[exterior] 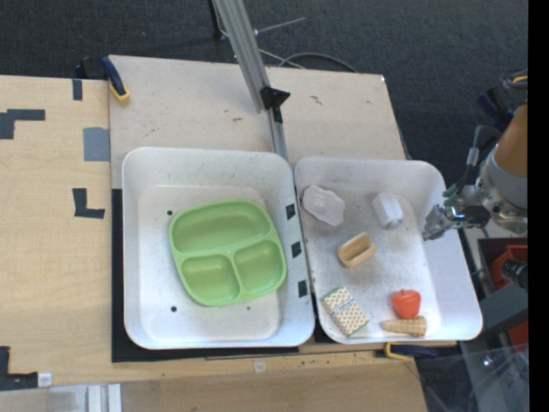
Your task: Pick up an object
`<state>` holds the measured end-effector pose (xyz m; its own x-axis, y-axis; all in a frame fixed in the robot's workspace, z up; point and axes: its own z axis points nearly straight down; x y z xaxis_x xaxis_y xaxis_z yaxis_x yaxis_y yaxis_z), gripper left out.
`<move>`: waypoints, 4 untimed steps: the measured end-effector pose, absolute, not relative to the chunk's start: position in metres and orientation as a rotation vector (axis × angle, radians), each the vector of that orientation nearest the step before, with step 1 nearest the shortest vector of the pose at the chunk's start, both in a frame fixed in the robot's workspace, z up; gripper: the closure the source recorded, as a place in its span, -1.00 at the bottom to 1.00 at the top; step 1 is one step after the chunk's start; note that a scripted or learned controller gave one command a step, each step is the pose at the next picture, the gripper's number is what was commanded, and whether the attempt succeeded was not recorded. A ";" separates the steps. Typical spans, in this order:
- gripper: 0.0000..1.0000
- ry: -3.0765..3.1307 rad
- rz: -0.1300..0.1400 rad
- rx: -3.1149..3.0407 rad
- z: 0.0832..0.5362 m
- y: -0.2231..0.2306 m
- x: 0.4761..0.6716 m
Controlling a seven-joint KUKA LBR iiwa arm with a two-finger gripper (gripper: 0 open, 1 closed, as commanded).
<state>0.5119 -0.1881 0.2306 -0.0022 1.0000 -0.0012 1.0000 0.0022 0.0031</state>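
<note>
The right bin holds several small objects. A clear crumpled piece and a white cylinder lie toward its far side. A tan bread-like piece sits in the middle. Near the front are a checkered packet, a red round fruit and a tan cone. My gripper hangs over the bin's right rim, to the right of the white cylinder and apart from it. Nothing shows in its grasp.
The left bin carries a green three-compartment plate. A metal pole slants up from the divide between the bins. The grey arm with its orange band enters at the right edge.
</note>
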 end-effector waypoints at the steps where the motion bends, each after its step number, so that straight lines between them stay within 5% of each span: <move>1: 1.00 2.222 0.002 2.217 0.266 -0.188 0.513; 4: 1.00 2.232 0.001 2.214 0.266 -0.041 0.551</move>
